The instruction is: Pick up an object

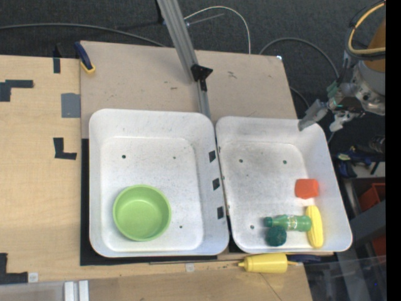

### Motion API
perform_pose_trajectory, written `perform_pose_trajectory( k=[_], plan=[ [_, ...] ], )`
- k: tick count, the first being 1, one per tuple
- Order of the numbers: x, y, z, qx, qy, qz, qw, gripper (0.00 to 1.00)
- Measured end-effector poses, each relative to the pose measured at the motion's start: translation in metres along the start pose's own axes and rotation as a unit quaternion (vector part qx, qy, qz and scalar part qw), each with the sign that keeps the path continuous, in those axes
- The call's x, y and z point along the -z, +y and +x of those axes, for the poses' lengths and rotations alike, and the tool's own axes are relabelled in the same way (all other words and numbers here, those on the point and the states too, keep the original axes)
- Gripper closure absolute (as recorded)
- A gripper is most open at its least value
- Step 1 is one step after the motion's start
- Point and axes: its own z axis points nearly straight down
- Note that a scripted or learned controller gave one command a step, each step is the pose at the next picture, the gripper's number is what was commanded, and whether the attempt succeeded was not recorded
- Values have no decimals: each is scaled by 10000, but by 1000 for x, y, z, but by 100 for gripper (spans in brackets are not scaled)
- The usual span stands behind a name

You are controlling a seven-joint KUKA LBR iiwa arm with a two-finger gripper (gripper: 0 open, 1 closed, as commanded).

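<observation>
The right bin (250,137) holds an orange block (306,188), a yellow banana-shaped piece (314,225), a green bottle (289,222) lying on its side and a dark teal lump (275,235), all crowded into its near right corner. A light green bowl (142,212) sits in the near part of the left bin (150,127). My gripper (321,120) hangs over the far right rim of the right bin, well away from the objects. It is open, with nothing between its fingers.
A yellow bottle (266,263) lies on the bench just outside the right bin's near edge. A grey metal pole (182,33) slants up from between the bins at the back. Cables loop across the dark floor behind the bench.
</observation>
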Motion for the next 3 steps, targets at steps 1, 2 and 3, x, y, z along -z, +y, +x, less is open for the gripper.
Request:
perform_pose_trajectory(
  k=[1,2,3],
  plan=[
    [0,0,0,-2,-2,2,10000,0],
    [-61,-8,5,-3,6,31,10000,0],
    [-125,-6,10,-1,9,35,10000,0]
  ],
)
